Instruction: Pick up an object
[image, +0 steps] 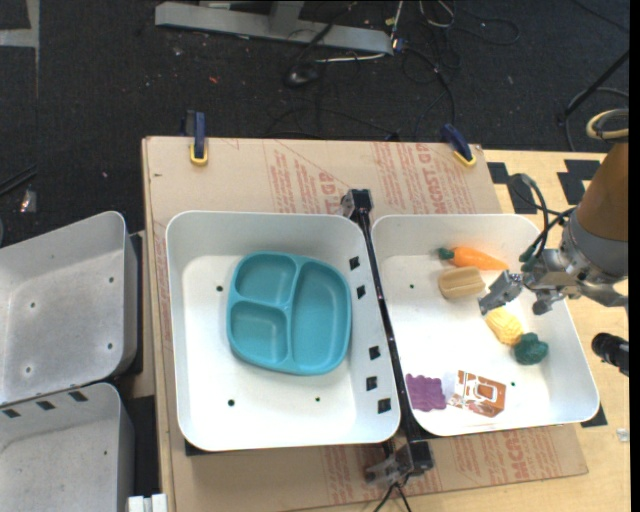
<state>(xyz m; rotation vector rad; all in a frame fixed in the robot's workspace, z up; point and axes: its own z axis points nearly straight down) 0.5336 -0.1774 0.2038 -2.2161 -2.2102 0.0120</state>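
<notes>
Two white bins sit side by side on the bench. One, the left bin (190, 330), holds a teal divided plate (290, 312). In the right bin (575, 385), toward the bench's far right corner, lie an orange carrot (478, 258), a tan bread piece (461, 285), a yellow corn piece (504, 324) and a green lump (531, 349); a purple grape bunch (426, 391) and a small printed packet (479, 391) lie near the bin's front edge. Over the bin's right side hangs the gripper (520, 292), its fingers spread apart and grasping nothing, just above the corn piece and just right of the bread piece
</notes>
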